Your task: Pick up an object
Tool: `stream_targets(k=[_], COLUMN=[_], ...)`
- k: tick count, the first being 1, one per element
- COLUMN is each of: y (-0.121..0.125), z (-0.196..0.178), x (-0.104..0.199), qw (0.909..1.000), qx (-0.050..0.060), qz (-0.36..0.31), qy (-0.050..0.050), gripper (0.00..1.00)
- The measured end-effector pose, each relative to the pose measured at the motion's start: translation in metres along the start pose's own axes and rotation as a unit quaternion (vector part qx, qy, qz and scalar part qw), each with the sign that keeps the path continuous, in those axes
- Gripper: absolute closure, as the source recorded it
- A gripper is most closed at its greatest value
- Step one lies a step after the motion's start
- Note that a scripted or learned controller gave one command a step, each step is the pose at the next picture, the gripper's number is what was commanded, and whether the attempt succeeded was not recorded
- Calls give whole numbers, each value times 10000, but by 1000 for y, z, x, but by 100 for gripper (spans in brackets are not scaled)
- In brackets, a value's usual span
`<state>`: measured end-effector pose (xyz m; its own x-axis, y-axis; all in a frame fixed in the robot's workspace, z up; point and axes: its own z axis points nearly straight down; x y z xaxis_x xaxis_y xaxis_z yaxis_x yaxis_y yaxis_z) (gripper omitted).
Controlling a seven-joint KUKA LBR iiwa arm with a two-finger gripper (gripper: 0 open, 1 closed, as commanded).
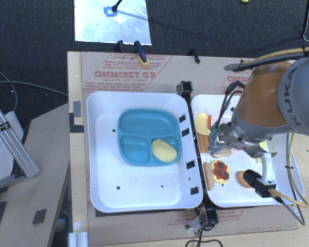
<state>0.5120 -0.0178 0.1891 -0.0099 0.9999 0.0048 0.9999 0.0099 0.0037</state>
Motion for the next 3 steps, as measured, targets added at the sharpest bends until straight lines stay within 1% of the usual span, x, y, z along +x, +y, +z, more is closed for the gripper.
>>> stream_targets(k=[1, 2, 3], y=[-27, -26, -24], z=[5, 5, -23], x=[-42, -40, 42], qw=[10000, 10000, 10000], qx=[25, 14, -1], qz=[61, 44, -15], qy=[-22, -22, -5], gripper=[0, 0, 0])
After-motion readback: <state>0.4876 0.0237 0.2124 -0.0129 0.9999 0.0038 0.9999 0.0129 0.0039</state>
